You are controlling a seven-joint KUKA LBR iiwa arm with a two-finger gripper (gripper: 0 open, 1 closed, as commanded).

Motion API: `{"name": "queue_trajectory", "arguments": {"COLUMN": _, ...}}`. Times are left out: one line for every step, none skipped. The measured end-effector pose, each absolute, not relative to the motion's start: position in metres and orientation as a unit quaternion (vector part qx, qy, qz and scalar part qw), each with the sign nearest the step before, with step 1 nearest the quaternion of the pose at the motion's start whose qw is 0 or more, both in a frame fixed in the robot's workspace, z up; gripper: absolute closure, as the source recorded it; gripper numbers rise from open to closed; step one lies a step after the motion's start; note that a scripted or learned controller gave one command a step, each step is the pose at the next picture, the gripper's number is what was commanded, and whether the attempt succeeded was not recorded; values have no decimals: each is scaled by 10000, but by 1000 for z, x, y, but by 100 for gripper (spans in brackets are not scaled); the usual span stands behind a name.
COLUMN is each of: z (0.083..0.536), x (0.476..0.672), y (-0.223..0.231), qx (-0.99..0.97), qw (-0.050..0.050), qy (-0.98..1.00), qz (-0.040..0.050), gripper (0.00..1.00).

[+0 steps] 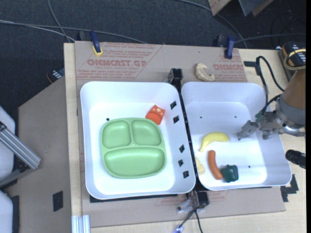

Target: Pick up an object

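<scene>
Banana (214,139), sausage (212,164) and a dark green block (230,173) lie in the right bin (233,98), the sausage touching the block. My gripper (253,129) hangs over that bin's right side, fingers spread, gripping nothing. A green divided plate (132,147) and an orange block (155,114) sit in the left bin (92,130).

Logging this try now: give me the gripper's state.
Gripper: over the right bin, nothing between its fingers; open or shut cannot be told. The banana lies apart from it.
</scene>
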State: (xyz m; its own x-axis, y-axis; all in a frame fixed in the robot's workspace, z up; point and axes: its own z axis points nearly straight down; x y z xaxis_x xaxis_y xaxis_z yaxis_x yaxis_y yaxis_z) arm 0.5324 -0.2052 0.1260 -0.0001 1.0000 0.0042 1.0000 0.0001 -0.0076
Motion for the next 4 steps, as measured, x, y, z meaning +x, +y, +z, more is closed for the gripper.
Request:
{"name": "queue_trajectory", "arguments": {"z": 141, "x": 535, "y": -206, "qx": -7070, "qw": -4, "qy": -7072, "qz": -8, "gripper": 100}}
{"name": "queue_trajectory", "arguments": {"z": 205, "x": 537, "y": -202, "qx": -7065, "qw": -35, "qy": -7077, "qz": -18, "gripper": 100}}
{"name": "queue_trajectory", "arguments": {"z": 250, "x": 538, "y": -202, "qx": -7064, "qw": -28, "qy": -7078, "qz": -13, "gripper": 100}}
{"name": "queue_trajectory", "arguments": {"z": 249, "x": 551, "y": -138, "qx": -7042, "qw": 9, "qy": -7100, "qz": -13, "gripper": 100}}
